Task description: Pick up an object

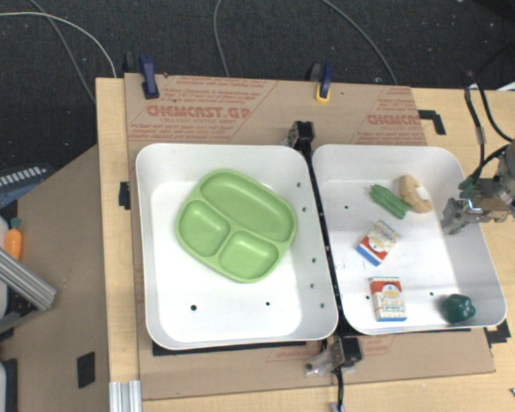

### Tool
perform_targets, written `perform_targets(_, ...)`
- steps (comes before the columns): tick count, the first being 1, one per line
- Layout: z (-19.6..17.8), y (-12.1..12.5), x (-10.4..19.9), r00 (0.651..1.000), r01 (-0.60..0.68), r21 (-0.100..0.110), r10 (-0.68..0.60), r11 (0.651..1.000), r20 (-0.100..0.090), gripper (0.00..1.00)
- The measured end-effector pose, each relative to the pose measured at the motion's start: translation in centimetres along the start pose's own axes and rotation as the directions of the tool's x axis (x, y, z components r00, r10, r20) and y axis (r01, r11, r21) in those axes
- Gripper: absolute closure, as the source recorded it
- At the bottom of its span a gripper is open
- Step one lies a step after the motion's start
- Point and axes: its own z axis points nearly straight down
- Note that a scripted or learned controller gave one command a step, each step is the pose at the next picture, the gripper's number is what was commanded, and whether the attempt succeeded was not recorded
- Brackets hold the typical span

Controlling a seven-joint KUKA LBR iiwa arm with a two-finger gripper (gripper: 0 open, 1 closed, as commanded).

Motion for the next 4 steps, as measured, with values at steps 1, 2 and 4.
perform_targets(1,-1.2,2.0,4.5,1.000,0.004,0.003,-0.004,1.000,-0.001,1.00)
perform_targets(2,-0.2,3.9,9.4,1.000,0.005,0.005,-0.005,1.000,-0.002,1.00)
perform_targets(4,-0.2,7.7,18.8,1.000,0.004,0.005,-0.004,1.000,-0.002,1.00)
